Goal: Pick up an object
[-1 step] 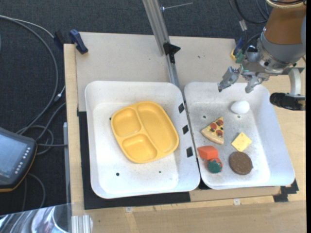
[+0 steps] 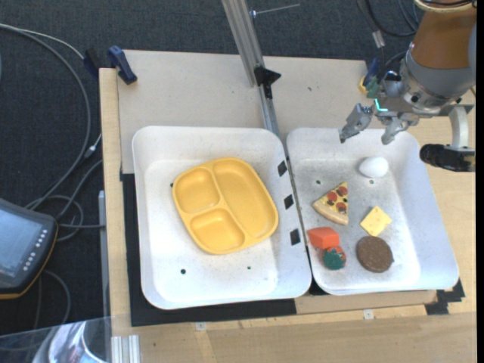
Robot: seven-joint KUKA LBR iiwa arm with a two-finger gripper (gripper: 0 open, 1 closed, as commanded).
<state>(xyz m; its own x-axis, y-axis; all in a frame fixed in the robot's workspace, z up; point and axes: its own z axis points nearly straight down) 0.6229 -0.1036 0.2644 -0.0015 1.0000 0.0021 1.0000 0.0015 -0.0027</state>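
On the table (image 2: 197, 89), two shallow white bins sit side by side. Right bin (image 2: 435, 225) carries the loose items: a small white egg-shaped object (image 2: 373, 166) near the far end, smooth, glossy, lying on its side. Nearer the camera, a toy pizza slice (image 2: 333, 203), orange-yellow with red and dark dots, tip toward the bin's left wall. Just right of that, a pale yellow cheese-like square block (image 2: 376, 221), tilted. Below, a round dark brown cookie-like disc (image 2: 374, 254), flat. Left of the disc, a red-orange block (image 2: 324, 237) touching or just beside a small red and green round piece (image 2: 334, 259). Left bin (image 2: 151, 203) bears a yellow plastic divided tray (image 2: 224, 204) with three compartments, lying flat, rotated at a slant.

Grey arm with orange band (image 2: 442, 29) reaches in from the right. Gripper (image 2: 372, 128) sits over the far edge of the right bin, just above the white egg in the view. Fingers (image 2: 352, 125) spread apart, pointing down, a clear gap between them with nothing in it. No contact with the egg visible; fingers look apart from it.

Metal pole (image 2: 246, 36) rises from between the bins. Blue clamp (image 2: 121, 63) at the table's far left corner.
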